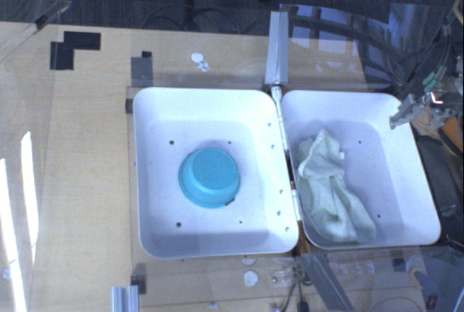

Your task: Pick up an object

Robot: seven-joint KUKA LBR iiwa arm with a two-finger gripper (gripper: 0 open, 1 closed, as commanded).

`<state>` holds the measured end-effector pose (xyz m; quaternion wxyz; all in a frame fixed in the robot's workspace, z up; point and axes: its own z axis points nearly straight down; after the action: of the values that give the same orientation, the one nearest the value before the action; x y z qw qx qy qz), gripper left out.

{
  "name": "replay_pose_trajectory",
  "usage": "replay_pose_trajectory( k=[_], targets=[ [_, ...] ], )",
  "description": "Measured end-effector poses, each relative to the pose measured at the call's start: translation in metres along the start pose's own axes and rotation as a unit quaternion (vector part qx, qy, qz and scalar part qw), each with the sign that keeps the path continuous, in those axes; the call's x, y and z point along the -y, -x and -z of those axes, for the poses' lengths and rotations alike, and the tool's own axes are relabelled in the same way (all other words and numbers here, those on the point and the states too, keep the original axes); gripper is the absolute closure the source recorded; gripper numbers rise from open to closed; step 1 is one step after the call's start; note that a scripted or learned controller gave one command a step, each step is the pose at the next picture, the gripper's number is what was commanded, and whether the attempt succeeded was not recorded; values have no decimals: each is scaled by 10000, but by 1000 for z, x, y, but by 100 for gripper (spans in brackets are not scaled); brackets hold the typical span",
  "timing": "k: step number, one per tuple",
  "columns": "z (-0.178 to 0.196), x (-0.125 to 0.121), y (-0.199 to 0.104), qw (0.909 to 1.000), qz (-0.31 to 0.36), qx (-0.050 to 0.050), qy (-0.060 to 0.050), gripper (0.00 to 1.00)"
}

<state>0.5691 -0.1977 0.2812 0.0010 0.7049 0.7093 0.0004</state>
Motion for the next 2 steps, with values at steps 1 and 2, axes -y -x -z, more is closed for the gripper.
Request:
replay_pose_trajectory(
  k=[1, 2],
  targets=[
    [-192, -29, -29, 9990, 444, 8, 44, 0],
    [-180, -31, -30, 9990, 447, 6, 66, 100]
  ],
)
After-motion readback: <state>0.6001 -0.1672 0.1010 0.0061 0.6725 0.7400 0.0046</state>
